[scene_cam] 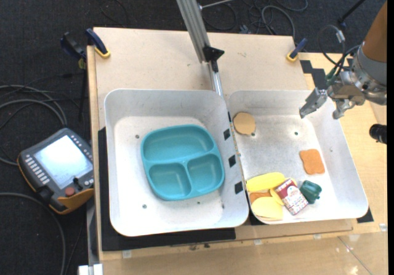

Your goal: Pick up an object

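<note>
**Orange band, open tool, nothing yet lifted**

Orange showed on the arm at the right edge, and below it we saw the tool (325, 105) hanging over the far right corner of the right bin (345, 144), its two fingers spread apart with nothing between them. The candidates lay in that bin: a tan round piece (244, 123) far left, an orange piece (312, 161) toward the right, and a near cluster of yellow pieces (266, 183), a red-and-white box (291, 197) and a dark green item (310, 191), touching or overlapping. The left bin (123, 144) held a teal divided tray (183, 161). We judged the cluster risky: fingers could nudge neighbours or close on two things. The flat pieces might slip beneath the fingertips, and the bin wall stood near the tool.
</note>
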You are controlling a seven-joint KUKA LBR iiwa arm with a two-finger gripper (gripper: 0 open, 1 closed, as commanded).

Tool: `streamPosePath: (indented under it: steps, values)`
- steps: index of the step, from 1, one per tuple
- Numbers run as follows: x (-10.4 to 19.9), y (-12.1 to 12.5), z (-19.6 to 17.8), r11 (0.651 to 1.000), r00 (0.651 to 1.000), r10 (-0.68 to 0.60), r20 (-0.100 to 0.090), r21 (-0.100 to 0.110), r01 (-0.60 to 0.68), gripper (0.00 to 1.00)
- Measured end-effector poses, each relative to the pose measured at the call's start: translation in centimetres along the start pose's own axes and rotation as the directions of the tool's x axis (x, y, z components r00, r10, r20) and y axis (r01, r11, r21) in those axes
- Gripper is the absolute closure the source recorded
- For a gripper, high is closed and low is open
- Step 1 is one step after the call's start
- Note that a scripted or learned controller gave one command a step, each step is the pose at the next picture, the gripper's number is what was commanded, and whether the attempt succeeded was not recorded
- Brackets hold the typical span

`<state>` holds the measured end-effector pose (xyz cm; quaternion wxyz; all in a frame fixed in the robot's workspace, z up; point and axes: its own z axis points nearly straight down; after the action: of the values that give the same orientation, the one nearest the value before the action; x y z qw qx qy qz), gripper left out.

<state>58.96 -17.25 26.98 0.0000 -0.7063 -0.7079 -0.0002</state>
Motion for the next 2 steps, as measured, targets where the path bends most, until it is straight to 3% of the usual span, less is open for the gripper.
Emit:
streamPosePath:
  steps: [1, 2]
  values:
    - [0.0, 0.0, 0.0, 1.0, 1.0, 0.0, 0.0, 0.0, 0.0, 0.0]
    - [-0.7, 0.0, 6.1, 1.0, 1.0, 0.003, 0.0, 0.006, -0.003, 0.0]
